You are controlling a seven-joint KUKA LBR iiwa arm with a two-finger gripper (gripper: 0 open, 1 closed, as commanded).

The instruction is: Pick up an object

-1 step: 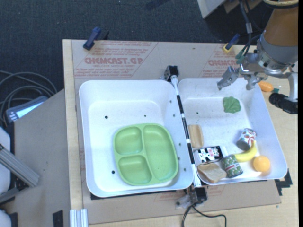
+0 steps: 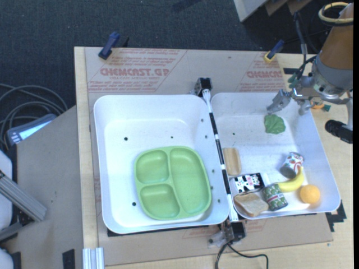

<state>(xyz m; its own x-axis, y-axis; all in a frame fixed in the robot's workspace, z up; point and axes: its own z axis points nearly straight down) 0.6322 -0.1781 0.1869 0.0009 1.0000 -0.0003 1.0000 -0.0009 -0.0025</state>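
The right white bin holds several items. A green leafy piece lies near its far side. Along the near side are a tan block, a black-and-white box, a bread slice, a green can, a banana, an orange and a small red-and-white object. My gripper hangs over the bin's far right, just above and right of the green piece. It is open, with nothing between its fingers.
The left white bin holds a green divided plate. Blue clamps sit at the board's far edge. Cables lie to the left of the bench. A black clip joins the bins at the back.
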